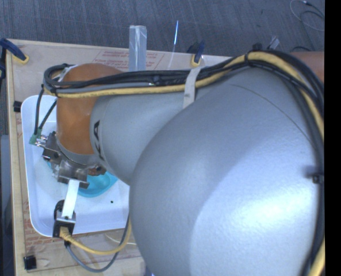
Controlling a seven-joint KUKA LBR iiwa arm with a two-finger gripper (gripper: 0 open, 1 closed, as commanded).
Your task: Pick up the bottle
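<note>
You see the grey arm (216, 171) covering most of the bench, its gripper (72, 174) low in the left white bin (32, 154). Beside it shows 1 blue object (101, 186) (perhaps the bottle; too hidden to tell).

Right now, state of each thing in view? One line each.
arm: reached in over the bins, covering most of the view
gripper: low inside the left bin; open or shut can't be told
left bin: flat on the bench, mostly hidden by the arm
teal object: lying on the bin floor beside the gripper, partly hidden; can't confirm it's the bottle
yellow cable: strapped along the arm
</note>
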